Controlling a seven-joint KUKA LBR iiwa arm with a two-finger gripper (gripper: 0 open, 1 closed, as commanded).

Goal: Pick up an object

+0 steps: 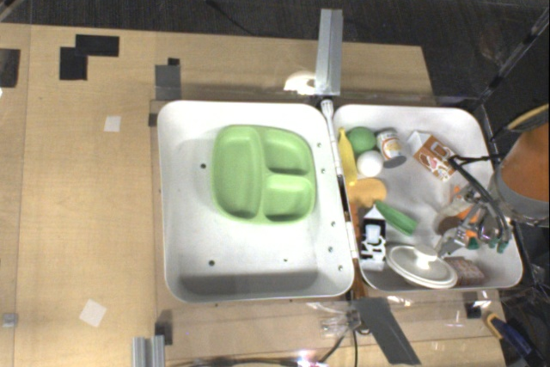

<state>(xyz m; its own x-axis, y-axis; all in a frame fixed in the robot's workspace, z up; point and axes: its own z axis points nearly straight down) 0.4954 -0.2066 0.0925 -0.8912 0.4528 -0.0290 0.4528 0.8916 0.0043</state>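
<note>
The right bin holds several small items. Along its left side lie a yellow piece, a green ball, a white ball, an orange lump, a green cylinder and a black-and-white box. A small can and a brown packet lie towards the back. A pale round dish and a brown block sit at the front. My gripper hangs low over the bin's front right, just above the dish's right edge and beside the brown block.
The left bin carries a green divided plate. The arm's orange band and dark cables cross the right bin's right side. A metal post stands behind the gap between the bins.
</note>
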